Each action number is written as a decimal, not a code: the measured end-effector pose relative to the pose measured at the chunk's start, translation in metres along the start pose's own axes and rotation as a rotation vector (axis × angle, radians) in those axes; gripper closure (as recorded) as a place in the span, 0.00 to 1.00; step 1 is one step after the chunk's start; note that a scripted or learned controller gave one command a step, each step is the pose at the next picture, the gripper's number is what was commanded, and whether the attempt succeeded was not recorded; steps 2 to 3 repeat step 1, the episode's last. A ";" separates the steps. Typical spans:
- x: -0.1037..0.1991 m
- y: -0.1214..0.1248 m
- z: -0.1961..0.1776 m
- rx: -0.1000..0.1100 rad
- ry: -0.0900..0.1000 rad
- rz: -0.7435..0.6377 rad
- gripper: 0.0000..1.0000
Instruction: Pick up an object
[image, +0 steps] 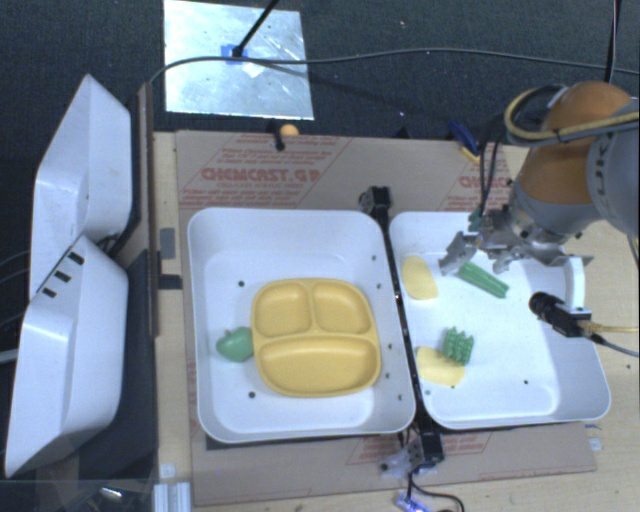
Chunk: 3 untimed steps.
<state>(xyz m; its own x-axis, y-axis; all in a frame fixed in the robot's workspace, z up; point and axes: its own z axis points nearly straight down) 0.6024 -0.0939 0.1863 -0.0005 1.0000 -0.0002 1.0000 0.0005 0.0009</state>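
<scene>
Biggest worry: the pale yellow plastic piece (420, 278) sits close on the left of the long green plastic pod (484, 279), so I might nudge either away. My gripper (478, 252) hovers right above the pod in the right white bin (575, 400), upper middle-right. Can't tell how it's set.

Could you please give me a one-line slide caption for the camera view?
Gripper poised over right bin beside a green stick; yellow divided tray fills left bin.
</scene>
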 end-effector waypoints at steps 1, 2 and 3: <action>-0.015 -0.004 -0.024 -0.002 0.000 0.001 0.00; -0.015 -0.004 -0.024 -0.002 0.000 0.001 0.00; -0.015 -0.004 -0.024 -0.002 0.000 0.001 0.00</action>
